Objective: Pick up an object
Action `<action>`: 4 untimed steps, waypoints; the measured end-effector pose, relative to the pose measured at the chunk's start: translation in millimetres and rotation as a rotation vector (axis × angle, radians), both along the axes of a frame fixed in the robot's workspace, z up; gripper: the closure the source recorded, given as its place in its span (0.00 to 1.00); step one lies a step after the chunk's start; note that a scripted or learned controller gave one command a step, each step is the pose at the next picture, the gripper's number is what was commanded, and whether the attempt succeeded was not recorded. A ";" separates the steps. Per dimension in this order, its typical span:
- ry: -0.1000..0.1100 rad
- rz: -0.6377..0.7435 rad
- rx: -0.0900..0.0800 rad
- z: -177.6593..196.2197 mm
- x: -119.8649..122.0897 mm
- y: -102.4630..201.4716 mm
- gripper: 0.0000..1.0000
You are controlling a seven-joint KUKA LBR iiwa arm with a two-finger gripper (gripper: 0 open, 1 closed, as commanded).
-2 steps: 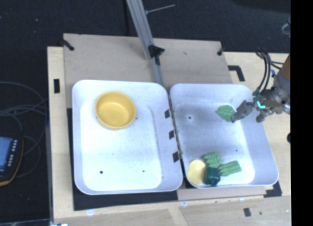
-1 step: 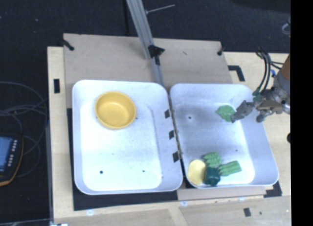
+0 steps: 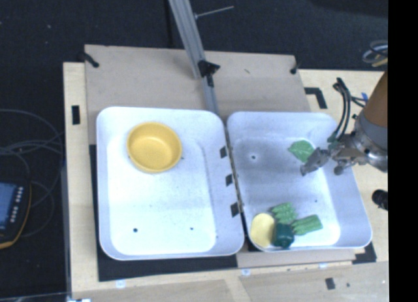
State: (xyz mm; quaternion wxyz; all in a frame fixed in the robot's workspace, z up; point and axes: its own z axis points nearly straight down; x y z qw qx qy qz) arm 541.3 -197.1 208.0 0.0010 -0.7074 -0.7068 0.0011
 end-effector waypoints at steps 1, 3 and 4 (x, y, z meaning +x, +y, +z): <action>0.001 0.000 0.000 -56.3 3.5 -8.5 0.00; -0.006 0.000 0.000 -95.4 4.2 -9.0 1.00; -0.009 0.001 -0.002 -33.2 9.9 -10.6 1.00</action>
